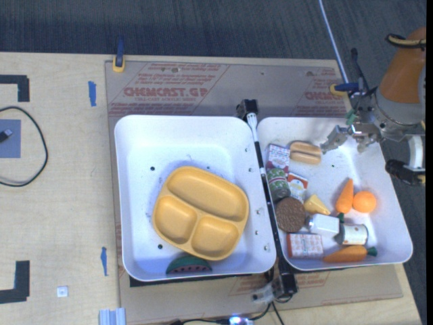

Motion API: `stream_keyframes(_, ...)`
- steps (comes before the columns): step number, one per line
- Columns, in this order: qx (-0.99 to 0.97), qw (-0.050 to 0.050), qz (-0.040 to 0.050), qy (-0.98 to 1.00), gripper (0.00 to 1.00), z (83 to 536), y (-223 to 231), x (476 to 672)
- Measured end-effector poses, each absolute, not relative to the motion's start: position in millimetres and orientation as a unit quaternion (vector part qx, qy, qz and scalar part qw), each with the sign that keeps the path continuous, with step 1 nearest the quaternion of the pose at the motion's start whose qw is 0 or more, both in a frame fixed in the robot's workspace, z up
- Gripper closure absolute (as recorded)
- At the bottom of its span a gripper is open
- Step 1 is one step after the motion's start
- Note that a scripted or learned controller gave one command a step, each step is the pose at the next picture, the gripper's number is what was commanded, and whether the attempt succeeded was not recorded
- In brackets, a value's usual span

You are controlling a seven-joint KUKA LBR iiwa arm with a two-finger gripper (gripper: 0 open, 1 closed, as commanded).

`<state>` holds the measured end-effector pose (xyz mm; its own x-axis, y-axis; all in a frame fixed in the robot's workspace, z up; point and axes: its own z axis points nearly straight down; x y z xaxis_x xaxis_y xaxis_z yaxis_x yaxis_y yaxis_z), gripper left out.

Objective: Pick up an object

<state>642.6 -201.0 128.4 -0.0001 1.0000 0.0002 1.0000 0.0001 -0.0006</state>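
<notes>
The right bin (399, 239) holds a jumble of toy food. A hot dog (304, 153) lies at its back, with an upright carrot (346, 196) and an orange ball (365, 202) further forward. My gripper (349, 141) hangs over the bin's back right part, just right of the hot dog. Its fingers (332, 141) are spread open and nothing sits between them. A cheese wedge (315, 205), a brown cookie (291, 214) and a white bottle (340, 229) lie toward the front.
A yellow compartment tray (200, 212) fills much of the left bin (128, 141), with a watermelon slice (188, 265) at its front wall. A red box (304, 244), a second carrot (345, 254) and small packets (278, 157) crowd the right bin.
</notes>
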Motion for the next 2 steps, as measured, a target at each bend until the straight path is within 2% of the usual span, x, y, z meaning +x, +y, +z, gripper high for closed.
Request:
stream_keyframes(1, -0.707, -0.001, -0.0005, -0.708, 0.00, 85.7, -150.0, 613.3)
stream_keyframes(2, -0.707, -0.001, -0.0011, -0.707, 0.00, 86.1, -116.1, 560.8)
